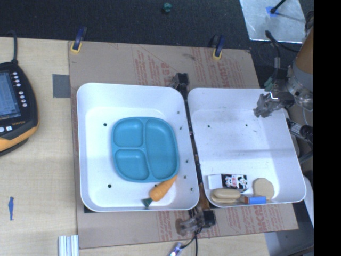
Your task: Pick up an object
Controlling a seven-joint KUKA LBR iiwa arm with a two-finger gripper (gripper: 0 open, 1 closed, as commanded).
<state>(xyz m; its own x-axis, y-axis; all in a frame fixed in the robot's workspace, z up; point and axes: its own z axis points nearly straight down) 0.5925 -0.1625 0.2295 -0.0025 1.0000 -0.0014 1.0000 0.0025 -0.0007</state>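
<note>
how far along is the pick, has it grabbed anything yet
Nothing looks picked yet. The gripper sits over the upper right corner of the right bin, with no item between its fingers. The carton, the bread roll, the round biscuit and the blue piece lie along that bin's near edge. The carrot lies beside the blue plate in the left bin. Reaching, grasping and lifting are all left.

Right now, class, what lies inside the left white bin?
A blue divided plate lies in the left bin, and a toy carrot sits by its near edge. Whatever is under the plate is covered.
</note>
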